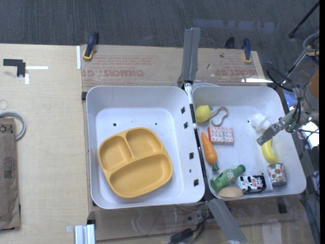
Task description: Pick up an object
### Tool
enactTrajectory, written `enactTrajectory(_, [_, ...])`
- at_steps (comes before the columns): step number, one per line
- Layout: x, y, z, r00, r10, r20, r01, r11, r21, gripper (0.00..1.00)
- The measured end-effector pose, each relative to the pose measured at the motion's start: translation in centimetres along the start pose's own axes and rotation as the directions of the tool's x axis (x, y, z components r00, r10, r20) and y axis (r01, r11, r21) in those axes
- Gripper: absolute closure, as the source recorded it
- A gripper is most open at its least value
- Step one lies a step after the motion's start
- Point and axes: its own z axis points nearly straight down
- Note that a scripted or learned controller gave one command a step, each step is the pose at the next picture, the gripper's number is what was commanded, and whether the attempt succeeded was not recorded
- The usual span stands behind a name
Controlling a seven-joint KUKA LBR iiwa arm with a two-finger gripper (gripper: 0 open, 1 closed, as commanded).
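Banana (269,152) lies in the right bin (238,91), just under the hand (268,134). I cannot tell if the hand is open or closed. It looks light, smooth and curved, so take its middle.

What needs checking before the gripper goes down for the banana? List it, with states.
1. Gripper over the right bin, just above the banana: ok.
2. Finger opening: cannot tell.
3. Banana free of neighbours: not ok; the small can sits right below it, by the bin's right wall.
4. White object apart from the banana: ok.
5. Nothing seen between the fingers yet: ok.
6. Yellow divided plate in the left bin, out of the way: ok.
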Motion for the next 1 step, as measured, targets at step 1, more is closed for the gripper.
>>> enactTrajectory(1, [-2.5,-1.75,10.62,1.0,0.006,0.001,-0.006,1.0,-0.002,0.0])
